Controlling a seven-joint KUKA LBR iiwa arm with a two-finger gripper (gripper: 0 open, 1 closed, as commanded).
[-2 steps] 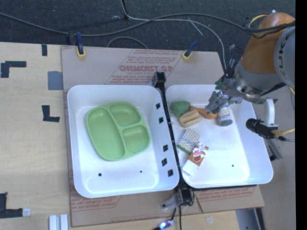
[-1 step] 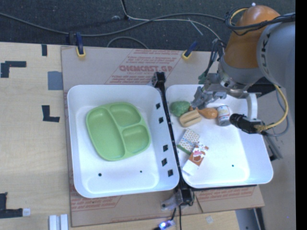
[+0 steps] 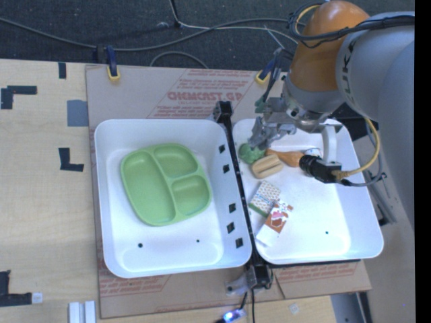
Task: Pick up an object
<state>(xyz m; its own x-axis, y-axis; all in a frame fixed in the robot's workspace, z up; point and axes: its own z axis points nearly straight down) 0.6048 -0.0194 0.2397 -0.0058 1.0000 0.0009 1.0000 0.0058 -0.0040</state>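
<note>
The gripper (image 3: pixel 259 140) hangs low over the right bin (image 3: pixel 350 237), just above a green toy (image 3: pixel 249 155). Whether its fingers are apart, I cannot tell. A green divided plate (image 3: pixel 165 182) lies in the left bin (image 3: pixel 111 180).

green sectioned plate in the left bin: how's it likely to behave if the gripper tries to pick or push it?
The light green three-compartment plastic plate lies flat on the floor of the left white bin, so fingers likely get purchase only at the raised rim. It looks like rigid moulded plastic: probably stiff and light. Pushed, it would likely slide across the smooth bin floor rather than tip or roll.

Single fixed camera above bench, angled down, both bins (image 3: pixel 101 180) in frame
</note>
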